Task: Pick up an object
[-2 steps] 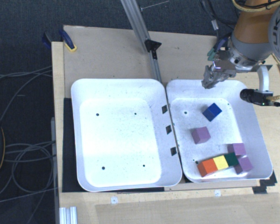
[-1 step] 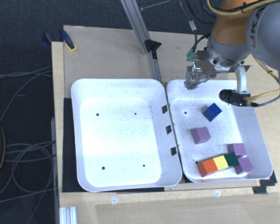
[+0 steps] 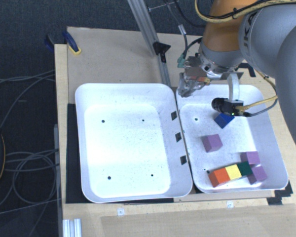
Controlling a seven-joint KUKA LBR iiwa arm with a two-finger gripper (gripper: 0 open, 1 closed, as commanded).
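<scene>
A tan bench top [image 3: 113,53] bears two shallow white bins side by side. The left bin [image 3: 84,132] and the right bin [image 3: 274,147] meet along their inner rims, where small black clips [image 3: 178,137] sit. A blue and yellow clamp [image 3: 71,41] grips the far left corner of the bench. A grey metal post [image 3: 148,28] rises behind the bins.

Arm [image 3: 266,28] reaches in from right, gripper [image 3: 191,85] lowered.

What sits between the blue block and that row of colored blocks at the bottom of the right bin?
In the camera view, a purple cube lies between the blue block and the colored row; otherwise bare white bin floor.
</scene>
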